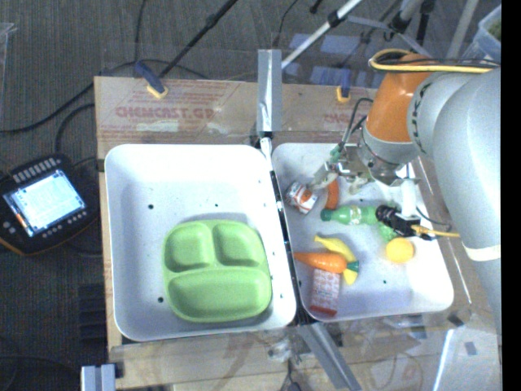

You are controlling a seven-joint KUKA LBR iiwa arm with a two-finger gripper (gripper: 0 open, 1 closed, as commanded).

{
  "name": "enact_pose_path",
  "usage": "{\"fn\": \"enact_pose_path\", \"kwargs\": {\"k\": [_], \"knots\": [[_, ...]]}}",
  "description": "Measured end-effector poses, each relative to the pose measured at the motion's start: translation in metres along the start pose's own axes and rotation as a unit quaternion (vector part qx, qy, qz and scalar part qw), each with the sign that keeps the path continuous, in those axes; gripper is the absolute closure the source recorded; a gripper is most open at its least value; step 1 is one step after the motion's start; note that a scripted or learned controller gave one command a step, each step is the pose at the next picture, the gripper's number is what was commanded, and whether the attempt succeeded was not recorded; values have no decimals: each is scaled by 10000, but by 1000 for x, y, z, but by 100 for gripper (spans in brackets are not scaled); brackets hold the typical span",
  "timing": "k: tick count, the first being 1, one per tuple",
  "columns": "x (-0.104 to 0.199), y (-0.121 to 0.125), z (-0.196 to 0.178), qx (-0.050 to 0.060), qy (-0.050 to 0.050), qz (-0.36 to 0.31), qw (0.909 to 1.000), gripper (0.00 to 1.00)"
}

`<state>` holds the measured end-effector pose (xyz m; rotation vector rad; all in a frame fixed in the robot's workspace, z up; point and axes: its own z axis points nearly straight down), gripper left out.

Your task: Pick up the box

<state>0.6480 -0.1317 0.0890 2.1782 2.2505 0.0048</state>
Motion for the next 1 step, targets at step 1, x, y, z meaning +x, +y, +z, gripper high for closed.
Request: {"fn": "enact_pose_path", "kwargs": {"k": [1], "knots": [[35,-16,-1,2,4,-119,9999,0]]}}
